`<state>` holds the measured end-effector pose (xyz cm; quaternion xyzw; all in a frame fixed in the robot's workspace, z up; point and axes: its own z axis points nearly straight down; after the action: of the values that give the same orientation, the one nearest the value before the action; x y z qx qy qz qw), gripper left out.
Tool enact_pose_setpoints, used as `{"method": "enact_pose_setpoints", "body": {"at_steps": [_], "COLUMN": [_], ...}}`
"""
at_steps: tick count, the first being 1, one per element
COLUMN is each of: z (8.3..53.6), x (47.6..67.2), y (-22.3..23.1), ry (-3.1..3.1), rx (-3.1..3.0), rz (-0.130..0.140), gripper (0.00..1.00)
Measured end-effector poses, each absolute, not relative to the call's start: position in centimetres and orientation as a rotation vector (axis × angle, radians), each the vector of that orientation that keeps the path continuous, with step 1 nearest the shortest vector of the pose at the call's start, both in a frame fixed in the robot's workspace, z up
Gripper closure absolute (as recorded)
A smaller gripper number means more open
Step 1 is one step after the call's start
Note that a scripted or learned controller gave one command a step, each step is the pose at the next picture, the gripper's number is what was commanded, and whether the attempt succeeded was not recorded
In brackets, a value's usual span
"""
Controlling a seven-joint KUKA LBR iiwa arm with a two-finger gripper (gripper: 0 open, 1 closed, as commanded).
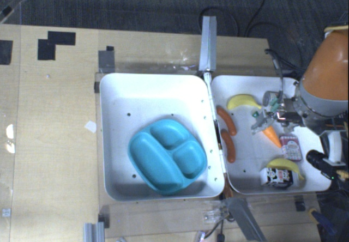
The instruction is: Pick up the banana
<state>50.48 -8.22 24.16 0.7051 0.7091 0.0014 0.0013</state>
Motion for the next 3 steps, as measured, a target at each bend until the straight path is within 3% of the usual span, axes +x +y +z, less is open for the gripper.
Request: {"method": "enact_pose_setpoints", "body": {"at_steps": [1, 2, 3], "z": [14.8, 9.2, 9.4], "x": [48.8, 49.2, 49.3], "y": [-16.6, -20.6, -21.1], "ry": [2.404, 2.575, 2.825], "rx": [2.018, 1.772, 1.312], "rz": [0.003, 0.010, 0.000], "gripper": [0.00, 0.00, 0.00]}}
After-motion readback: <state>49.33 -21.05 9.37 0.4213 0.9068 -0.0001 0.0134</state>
